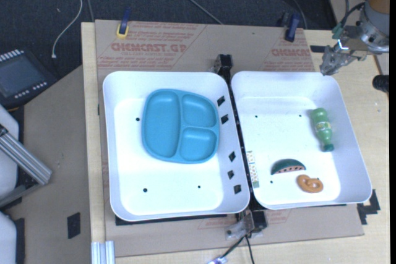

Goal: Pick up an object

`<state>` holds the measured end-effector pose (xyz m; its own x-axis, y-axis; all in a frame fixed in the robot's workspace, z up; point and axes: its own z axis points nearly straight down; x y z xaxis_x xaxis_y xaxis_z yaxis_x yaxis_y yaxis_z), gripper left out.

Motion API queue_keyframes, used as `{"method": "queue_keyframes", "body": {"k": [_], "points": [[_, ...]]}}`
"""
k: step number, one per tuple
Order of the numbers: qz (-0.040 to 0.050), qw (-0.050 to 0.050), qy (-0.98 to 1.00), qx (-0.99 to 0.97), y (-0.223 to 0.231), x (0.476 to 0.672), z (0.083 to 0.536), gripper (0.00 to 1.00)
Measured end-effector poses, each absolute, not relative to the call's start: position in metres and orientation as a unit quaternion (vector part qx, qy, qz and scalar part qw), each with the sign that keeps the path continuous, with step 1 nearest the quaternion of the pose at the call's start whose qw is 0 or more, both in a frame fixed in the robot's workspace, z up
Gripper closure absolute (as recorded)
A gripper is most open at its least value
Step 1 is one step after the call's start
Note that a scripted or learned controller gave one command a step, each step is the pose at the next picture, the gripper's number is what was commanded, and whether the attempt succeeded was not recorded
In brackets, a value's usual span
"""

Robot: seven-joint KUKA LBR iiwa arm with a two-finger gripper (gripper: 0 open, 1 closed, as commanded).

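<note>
Hovering at two o'clock, gripper [335, 63] just past the right bin's [272, 93] far corner, holding nothing; claw state: cannot tell. Early approach step, judging by that. In the bin: green bottle [322, 128] at three o'clock, watermelon slice [288, 166] and pretzel [309, 183] near five. Next: swing inward, descend over bottle, straddle it.

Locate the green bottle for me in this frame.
In the camera view, the green bottle lies in the right bin, near its right wall, above the watermelon slice and the pretzel.
</note>
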<state>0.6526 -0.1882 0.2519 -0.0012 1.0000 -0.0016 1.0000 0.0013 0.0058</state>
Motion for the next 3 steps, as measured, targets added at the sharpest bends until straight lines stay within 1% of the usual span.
{"method": "queue_keyframes", "body": {"k": [1,2,3], "points": [[0.0006,-0.001,0.709,0.705,-0.137,0.653,0.260,1.00],[0.0000,-0.002,0.709,0.705,-0.075,0.651,0.248,1.00],[0.0013,-0.001,0.709,0.705,-0.020,0.653,0.254,1.00]]}}
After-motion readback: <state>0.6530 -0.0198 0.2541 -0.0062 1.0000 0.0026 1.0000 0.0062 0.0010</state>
